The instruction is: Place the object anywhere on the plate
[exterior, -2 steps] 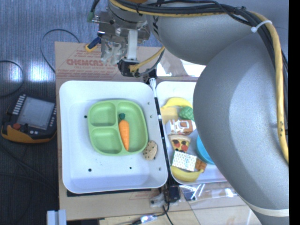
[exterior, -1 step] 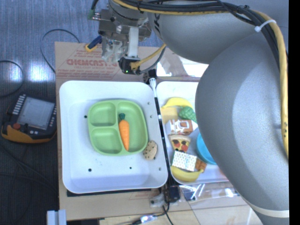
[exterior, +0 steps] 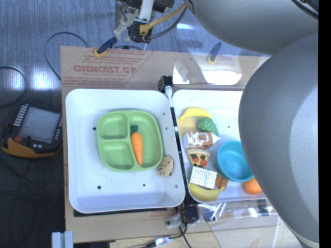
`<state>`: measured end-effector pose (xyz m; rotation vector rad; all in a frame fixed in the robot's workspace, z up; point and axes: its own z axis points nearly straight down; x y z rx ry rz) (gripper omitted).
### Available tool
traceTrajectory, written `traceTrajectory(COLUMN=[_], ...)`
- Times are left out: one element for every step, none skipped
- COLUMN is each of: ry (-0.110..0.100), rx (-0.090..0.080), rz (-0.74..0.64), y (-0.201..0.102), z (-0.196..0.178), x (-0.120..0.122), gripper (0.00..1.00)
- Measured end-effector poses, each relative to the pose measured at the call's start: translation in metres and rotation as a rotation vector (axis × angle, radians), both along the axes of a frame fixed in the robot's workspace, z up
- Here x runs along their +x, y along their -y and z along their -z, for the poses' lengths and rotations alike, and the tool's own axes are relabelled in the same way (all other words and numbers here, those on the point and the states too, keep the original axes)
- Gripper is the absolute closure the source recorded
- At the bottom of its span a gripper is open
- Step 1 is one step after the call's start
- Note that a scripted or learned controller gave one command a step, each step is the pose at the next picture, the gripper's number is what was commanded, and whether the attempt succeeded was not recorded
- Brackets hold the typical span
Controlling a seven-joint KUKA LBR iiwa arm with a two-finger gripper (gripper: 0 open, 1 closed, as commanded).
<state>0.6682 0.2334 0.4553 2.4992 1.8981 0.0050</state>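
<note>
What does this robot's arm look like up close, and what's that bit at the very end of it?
The arm is big, smooth, rounded and light grey. At its end, the gripper hangs from a dark boxy block with a pale upright part; a yellow cable loops beside it.

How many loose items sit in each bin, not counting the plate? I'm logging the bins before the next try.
Left bin: 2, a carrot on the green plate and a cookie beside it.
Right bin, the part the arm leaves visible: about 8, crowded together.
Total: about 10
</note>
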Motion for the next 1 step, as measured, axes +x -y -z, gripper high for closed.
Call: traceTrajectory(ry=[-0.006], rx=[-0.001], rz=[0.353], y=[0.0007], z=[-0.038], x=[0.0002], gripper=[1.0])
